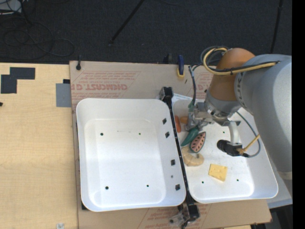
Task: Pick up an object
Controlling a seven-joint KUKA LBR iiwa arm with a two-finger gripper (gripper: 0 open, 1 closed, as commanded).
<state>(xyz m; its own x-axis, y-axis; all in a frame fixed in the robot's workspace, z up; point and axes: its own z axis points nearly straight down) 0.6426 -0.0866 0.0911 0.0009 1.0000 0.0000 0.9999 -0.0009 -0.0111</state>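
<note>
Gripper (194,123) tips hidden among clustered objects (196,142)

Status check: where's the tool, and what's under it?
Tool low in right bin, near the divider. Red-green object just below it, grasp unconfirmed. Yellow block lies apart.

The grey arm (267,94) bends down from the right, its orange band (228,75) directly above the lowered tool (193,125).

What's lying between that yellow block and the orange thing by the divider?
In the camera view, a pale beige lump and a reddish speckled oval piece lie between the yellow block and the orange thing.
</note>
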